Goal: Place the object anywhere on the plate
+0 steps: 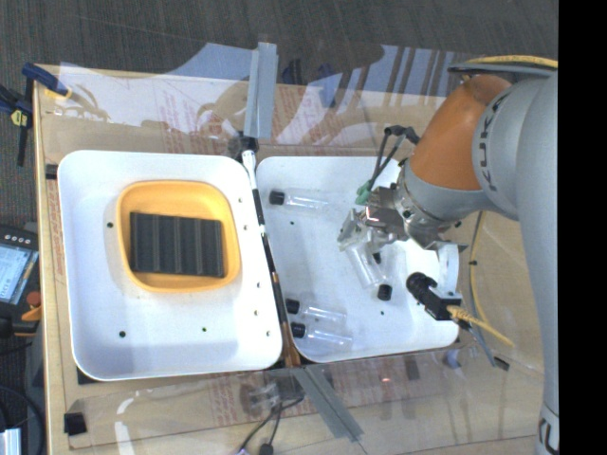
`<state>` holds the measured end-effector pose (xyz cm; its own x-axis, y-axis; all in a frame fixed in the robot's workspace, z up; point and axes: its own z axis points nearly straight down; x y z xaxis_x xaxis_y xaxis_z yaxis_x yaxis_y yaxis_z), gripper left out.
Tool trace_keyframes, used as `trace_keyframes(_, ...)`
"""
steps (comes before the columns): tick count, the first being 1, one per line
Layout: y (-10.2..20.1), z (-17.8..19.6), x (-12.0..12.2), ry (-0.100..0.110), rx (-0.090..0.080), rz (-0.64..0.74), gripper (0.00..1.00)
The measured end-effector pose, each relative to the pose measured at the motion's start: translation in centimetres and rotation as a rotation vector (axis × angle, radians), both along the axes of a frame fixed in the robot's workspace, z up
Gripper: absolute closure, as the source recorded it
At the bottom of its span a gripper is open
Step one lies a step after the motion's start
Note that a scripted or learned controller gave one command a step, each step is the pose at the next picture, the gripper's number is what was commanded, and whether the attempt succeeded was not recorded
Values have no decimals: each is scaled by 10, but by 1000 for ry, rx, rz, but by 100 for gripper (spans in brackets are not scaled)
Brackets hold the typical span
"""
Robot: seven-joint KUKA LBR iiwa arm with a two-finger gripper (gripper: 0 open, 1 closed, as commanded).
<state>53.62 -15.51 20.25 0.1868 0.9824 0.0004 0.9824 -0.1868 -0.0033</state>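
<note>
The gripper is seen over the right white bin; finger state cannot be told. A clear plastic tube with a black cap lies just below the jaws. The square yellow plate sits well left, past the bins' shared edge. Open floor is seen left of the jaws.

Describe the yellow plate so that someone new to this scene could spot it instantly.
Start at the left bin of the two white bins. The plate lies flat inside it, toward the far side: a rounded yellow rectangle with a dark ribbed centre, unlike the clear tubes in the right bin.

A robotics lab; grey arm over two white bins on a bench
</note>
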Motion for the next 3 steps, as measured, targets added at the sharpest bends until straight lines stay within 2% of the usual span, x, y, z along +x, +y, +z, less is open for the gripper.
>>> trace_keyframes(1, 37, 45, 64, 0, 0, 225, 100)
trace_keyframes(2, 79, 29, 98, -3, 0, 471, 100)
trace_keyframes(3, 95, -7, 117, 0, 2, 750, 100)
